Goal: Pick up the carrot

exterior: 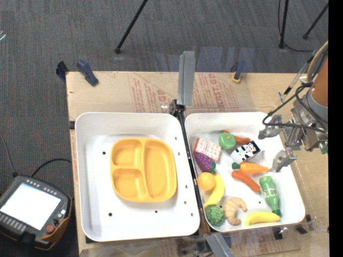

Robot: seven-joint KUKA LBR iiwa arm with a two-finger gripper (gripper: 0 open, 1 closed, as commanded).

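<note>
Grey carpet surrounds your bench (107,92), which carries two white bins. You see a yellow divided plate (143,169) in the left bin (88,143). Your right bin (297,197) holds toy food. Its carrot (253,168) lies right of centre, just above a red sausage (246,181). Your gripper (283,159) hangs at that bin's right rim, near the carrot's tip, grasping nothing.

Yellow tray (143,169) in left bin (86,143); croissant (233,209), broccoli (215,214) right.

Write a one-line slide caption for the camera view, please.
Tool hovers beside the carrot in the right bin; yellow tray in the left.
</note>
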